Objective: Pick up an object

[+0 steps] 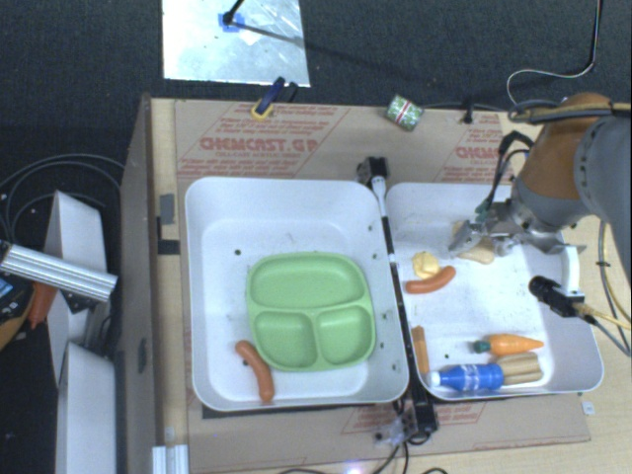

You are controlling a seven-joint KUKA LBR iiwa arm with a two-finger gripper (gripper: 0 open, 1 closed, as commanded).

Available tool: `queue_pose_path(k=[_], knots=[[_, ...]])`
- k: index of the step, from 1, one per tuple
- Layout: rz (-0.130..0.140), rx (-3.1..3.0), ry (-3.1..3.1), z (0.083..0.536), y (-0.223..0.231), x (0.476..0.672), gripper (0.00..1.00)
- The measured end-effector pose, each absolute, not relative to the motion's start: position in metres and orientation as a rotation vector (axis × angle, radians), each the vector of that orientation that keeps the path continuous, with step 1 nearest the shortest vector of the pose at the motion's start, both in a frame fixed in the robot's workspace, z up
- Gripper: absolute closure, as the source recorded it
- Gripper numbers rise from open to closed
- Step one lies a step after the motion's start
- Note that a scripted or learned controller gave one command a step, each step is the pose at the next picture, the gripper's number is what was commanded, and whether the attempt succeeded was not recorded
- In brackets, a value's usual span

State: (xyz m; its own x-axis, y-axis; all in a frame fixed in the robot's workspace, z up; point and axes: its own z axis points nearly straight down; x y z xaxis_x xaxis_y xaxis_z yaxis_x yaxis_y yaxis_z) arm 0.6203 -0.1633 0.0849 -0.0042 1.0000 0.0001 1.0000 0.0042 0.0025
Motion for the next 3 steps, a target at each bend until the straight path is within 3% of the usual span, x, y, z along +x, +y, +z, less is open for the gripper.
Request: queue_pose_path(k=[1, 2, 3], knots=[[0.004, 2.215, 2.225, 0.085, -0.126, 0.647, 0.00], [0.006, 2.211, 2.226, 0.096, -0.127, 0.648, 1.00], [0.005, 2.215, 2.225, 0.185, -0.048, 0.610, 1.00]])
